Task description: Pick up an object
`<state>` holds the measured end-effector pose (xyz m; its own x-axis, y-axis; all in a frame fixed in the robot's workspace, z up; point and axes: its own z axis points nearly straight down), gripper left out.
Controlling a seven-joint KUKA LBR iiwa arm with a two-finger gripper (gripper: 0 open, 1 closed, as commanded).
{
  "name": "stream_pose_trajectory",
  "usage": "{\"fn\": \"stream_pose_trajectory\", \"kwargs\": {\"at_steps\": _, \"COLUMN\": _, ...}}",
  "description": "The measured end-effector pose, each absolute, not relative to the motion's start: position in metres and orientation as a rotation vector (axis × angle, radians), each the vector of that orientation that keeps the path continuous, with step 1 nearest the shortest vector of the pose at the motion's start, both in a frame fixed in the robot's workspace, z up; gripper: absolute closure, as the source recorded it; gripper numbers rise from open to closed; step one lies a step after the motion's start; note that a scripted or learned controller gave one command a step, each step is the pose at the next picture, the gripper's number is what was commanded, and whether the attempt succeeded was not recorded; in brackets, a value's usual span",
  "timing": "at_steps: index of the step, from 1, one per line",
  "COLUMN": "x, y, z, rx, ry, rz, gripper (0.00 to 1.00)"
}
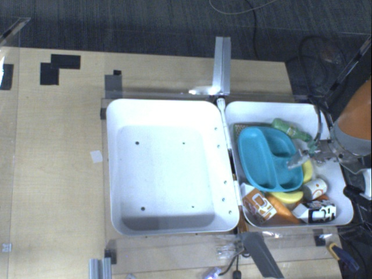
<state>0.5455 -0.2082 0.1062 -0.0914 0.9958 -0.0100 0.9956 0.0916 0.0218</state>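
Note:
The right bin point(232, 124) holds a heap of objects. A blue bowl point(264, 161) lies in its middle, with a green bottle point(289, 127) behind it. A yellow banana point(288, 197) curves along the bowl's front right rim. In front lie a brown-orange packet point(260, 206), a small white cup point(315, 188) and a black-and-white item point(319, 214). My gripper point(300, 154) reaches in from the right and hangs over the bowl's right rim, close to the bottle and the banana.
The left bin point(165, 167) sits beside the right one, parted by a thin wall. A metal post point(222, 65) stands behind the bins. The arm's orange band point(356, 116) fills the right edge. Cables lie on the dark floor behind.

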Motion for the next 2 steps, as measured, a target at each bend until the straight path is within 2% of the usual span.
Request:
{"fn": "stream_pose_trajectory", "kwargs": {"at_steps": 1, "x": 0.545, "y": -0.208, "z": 0.106, "rx": 2.103, "ry": 2.305, "rz": 0.015, "gripper": 0.0}}
{"fn": "stream_pose_trajectory", "kwargs": {"at_steps": 2, "x": 0.558, "y": -0.184, "z": 0.135, "rx": 2.388, "ry": 2.036, "rz": 0.004, "gripper": 0.0}}
